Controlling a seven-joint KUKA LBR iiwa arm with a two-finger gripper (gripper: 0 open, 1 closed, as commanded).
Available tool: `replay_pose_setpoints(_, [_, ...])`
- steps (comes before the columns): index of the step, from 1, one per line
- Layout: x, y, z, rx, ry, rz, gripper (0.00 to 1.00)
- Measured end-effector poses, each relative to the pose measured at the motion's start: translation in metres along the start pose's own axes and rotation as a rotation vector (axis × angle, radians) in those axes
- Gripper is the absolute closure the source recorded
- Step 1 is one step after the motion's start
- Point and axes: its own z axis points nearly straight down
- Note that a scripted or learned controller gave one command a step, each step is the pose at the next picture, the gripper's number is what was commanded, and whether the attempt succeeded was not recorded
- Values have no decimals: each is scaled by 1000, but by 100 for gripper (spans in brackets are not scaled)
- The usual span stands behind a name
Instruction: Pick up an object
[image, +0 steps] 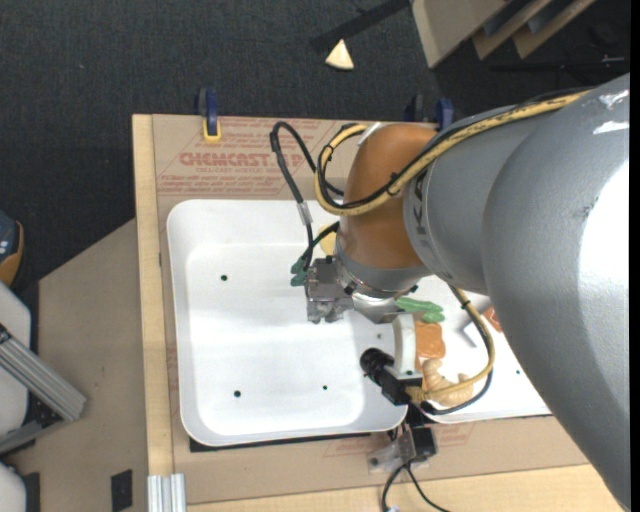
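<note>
Probably light and soft, the orange object in the right bin wants gripping across its middle, though you cannot tell whether your gripper stands parted.

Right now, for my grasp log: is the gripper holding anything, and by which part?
It cannot be told: the gripper hangs low over the view's left bin, seen from above.

Arm, KUKA iiwa — broad, rounded, glossy grey casing with a domed orange band above the wrist, a yellow-and-black cable looped across it, a thin black cable arching alongside — ending in a small grey metal gripper.
</note>
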Motion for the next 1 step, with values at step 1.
replay_pose_setpoints(1, [38,-12,1,-3,-6,12,100])
